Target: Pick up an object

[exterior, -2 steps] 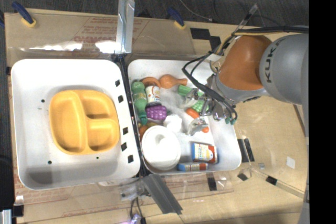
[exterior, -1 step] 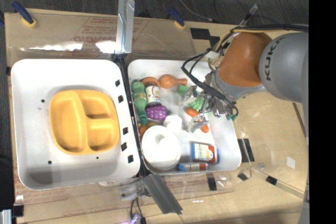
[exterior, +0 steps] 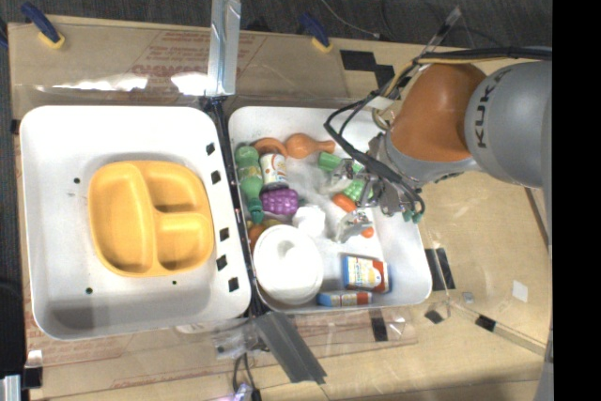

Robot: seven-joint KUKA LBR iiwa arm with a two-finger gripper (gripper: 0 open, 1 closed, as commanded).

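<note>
The right bin holds a heap of small toys. Among them are purple grapes, an orange gourd, a green bottle, a small can, a white bowl and a small orange-and-blue box. My gripper hangs low over the right half of this bin, beside a small orange piece and a green piece. The wrist and cables hide what is directly under it.
A yellow divided tray lies in the left bin. A marker rests along the right bin's front wall. A taped divider runs between the bins. The arm's orange band overhangs the right bin's right rim.
</note>
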